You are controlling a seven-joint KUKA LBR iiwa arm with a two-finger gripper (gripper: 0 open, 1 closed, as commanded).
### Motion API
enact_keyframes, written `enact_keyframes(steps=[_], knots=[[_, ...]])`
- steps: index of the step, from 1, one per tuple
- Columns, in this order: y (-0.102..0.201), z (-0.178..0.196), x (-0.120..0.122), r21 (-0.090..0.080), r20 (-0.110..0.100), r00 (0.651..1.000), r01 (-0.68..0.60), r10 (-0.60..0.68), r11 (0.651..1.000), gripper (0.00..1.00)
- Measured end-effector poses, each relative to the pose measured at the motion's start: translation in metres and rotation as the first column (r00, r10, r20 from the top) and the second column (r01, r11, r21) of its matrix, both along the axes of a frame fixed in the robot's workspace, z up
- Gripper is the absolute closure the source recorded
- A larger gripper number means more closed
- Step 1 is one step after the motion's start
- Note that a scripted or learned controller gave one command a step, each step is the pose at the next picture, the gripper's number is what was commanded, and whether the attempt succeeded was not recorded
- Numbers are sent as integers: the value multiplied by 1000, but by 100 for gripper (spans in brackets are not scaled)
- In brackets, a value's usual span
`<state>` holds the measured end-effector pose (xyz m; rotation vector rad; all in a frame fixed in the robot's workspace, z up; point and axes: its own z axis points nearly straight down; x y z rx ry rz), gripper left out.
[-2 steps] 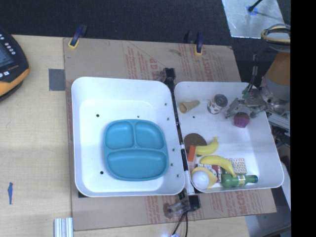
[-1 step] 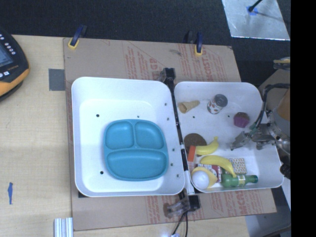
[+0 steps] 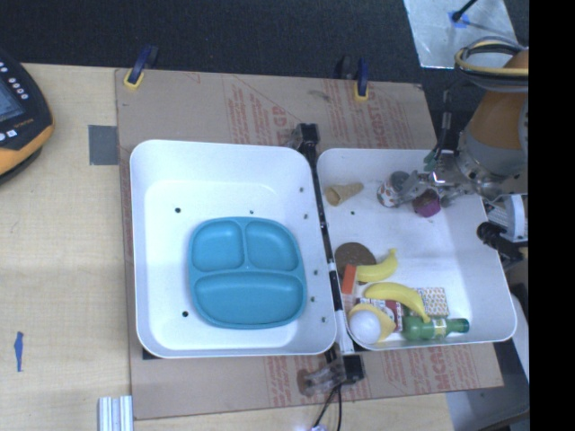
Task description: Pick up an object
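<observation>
The purple object point(image 3: 428, 205) lies on the floor of the right bin point(image 3: 467, 268) near its far edge, just beside the gripper point(image 3: 415, 187), whose state I cannot tell. Nothing looks lifted, so the pick seems unfinished. No writing is legible anywhere.

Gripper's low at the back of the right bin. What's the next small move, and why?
Probably shift the gripper slightly toward the small purple round object and lower onto it. The gripper sits right beside that object near the right white bin's far edge, and the other items lie farther off, at the near end.
</observation>
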<state>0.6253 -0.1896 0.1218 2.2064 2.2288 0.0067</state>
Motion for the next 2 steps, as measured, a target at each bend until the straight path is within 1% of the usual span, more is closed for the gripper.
enact_keyframes(steps=[1,2], knots=[[37,-27,35,2,-1,1000,0,0,1000,0],[33,-17,32,-1,-8,1000,0,0,1000,100]])
